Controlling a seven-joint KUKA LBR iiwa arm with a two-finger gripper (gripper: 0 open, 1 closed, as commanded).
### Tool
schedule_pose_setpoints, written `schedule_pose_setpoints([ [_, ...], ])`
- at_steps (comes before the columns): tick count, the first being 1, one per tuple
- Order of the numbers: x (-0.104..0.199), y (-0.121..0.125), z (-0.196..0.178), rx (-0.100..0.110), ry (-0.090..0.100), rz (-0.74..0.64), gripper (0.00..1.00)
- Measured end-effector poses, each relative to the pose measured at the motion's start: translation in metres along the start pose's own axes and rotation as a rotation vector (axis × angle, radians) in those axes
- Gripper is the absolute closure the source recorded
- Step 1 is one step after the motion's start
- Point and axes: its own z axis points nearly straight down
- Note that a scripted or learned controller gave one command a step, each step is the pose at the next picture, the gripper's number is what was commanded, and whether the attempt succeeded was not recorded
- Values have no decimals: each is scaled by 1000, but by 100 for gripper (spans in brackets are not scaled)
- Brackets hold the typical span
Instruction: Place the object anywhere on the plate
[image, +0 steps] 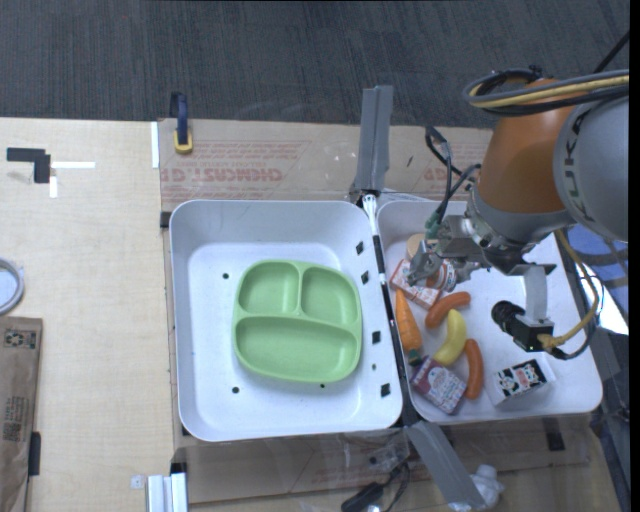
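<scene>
Nearest us, on the tabletop (80, 300), the left bin (190, 330) holds a green divided plate (297, 322) with nothing on it. In the right bin (580, 385) we see a maroon packet (438, 384), a small cow-print carton (520, 380), a banana (452, 337), two sausages (473, 367), a carrot (407, 322) and a red-and-white packet (412, 283). Farther back, the end effector (428, 262) hangs just over that packet; we cannot tell its state.

A light wooden bench (80, 260) is seen bearing two white bins: the left bin (190, 330) and, touching its right side, the right bin (575, 385). Left of the left bin, a tape roll (8, 287) lies.
</scene>
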Motion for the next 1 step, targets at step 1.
schedule_pose_setpoints([
  [1,103,38,14,1,-2,-5,100],
])
